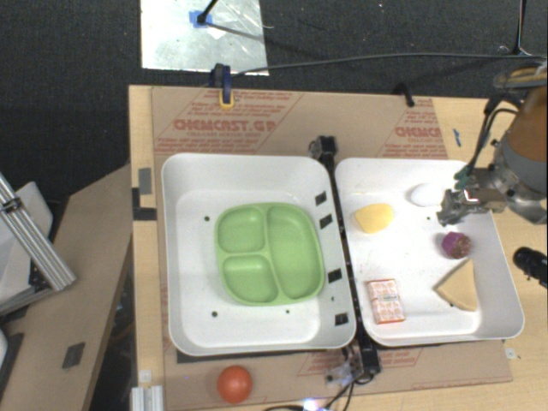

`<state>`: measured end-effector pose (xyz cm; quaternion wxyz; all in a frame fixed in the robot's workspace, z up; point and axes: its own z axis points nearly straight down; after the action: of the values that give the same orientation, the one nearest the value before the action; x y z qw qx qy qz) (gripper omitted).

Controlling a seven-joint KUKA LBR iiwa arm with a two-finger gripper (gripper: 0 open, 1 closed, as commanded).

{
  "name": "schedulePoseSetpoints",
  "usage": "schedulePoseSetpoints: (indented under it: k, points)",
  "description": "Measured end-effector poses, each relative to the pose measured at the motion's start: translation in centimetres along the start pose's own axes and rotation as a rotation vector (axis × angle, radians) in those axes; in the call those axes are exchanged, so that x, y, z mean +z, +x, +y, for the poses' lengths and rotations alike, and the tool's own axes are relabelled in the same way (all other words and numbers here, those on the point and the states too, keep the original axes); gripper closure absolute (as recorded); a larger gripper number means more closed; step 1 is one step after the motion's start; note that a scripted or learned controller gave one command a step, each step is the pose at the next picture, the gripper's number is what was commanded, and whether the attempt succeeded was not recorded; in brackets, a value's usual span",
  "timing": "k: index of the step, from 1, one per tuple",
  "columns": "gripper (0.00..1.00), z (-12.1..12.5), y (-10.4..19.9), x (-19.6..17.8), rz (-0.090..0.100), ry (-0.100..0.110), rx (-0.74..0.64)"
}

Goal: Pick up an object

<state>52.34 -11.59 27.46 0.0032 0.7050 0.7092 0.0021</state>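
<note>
As counted: two bins [184, 229], five objects [374, 217].

Bright, even overhead light, soft focus.
Both white bins [257, 174] glare nearly featureless; shadows stay faint; foil sheet [204, 24] glints.

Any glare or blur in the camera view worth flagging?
Camera view: the white egg nearly washes out against the bright right bin; the foil sheet up top reflects light; the gripper looks soft and smeared; the green tray is evenly lit, sharp.

Arm [524, 157] cut off at right edge; end effector [456, 205] fingers unclear.
</note>
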Motion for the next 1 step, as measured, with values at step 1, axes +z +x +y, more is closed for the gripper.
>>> schedulePoseSetpoints:
  k: [1]
  points:
    - [1.00,2.12,4.56,-0.25,0.003,0.004,-0.003]
